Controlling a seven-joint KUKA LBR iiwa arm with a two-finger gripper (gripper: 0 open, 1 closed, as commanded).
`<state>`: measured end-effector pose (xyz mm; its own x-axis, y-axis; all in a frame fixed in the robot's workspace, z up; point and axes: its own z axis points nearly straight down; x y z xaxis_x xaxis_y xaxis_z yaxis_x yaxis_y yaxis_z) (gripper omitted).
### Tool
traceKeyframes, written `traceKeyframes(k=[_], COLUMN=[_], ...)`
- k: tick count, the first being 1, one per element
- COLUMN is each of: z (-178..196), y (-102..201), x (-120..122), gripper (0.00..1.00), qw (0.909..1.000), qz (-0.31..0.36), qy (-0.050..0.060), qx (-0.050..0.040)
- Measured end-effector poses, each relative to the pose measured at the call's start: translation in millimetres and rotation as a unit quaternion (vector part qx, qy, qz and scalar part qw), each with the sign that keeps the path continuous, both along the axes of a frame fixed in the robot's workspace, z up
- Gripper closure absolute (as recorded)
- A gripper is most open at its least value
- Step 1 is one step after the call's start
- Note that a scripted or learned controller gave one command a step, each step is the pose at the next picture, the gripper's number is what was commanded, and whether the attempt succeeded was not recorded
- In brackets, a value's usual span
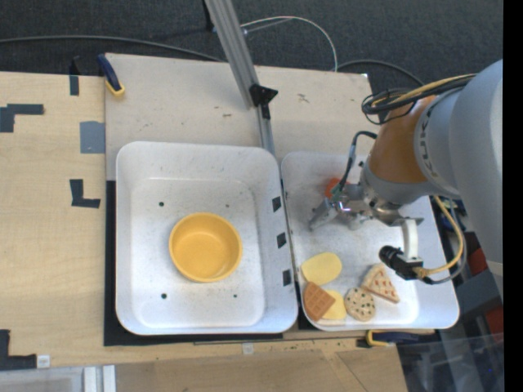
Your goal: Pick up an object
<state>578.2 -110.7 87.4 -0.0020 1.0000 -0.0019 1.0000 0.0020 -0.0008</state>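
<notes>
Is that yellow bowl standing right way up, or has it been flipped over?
Upright. The yellow bowl sits in the left bin with its opening facing up: its rim and hollow inside are visible.

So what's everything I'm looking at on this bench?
bins: 2, white, side by side; left bin, right bin
bowl: 1, yellow, middle of the left bin
yellow piece: 1, pale yellow, rounded, right bin near its left wall
waffle: 1, orange-brown, front left of the right bin
cookie: 1, tan with dark dots, right of the waffle
pizza slice: 1, tan with red spots, right of the cookie
orange thing: 1, partly hidden behind the gripper, too hidden to name
clamp: 1, blue and yellow, back left corner of the board
pole: 1, grey, slanting over the back
arm: 1, grey with orange band, from the right
gripper: 1, over the right bin
</notes>
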Motion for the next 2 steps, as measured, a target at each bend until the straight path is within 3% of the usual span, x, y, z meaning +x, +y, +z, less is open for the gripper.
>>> traceKeyframes(k=[1, 2], z=[12, 55], y=[1, 6], x=[0, 4], gripper=[1.00, 1.00], qw=[1.0000, 1.0000], qz=[0.000, 0.000], qy=[0.000, -0.001], qx=[0.0009, 0.0010])
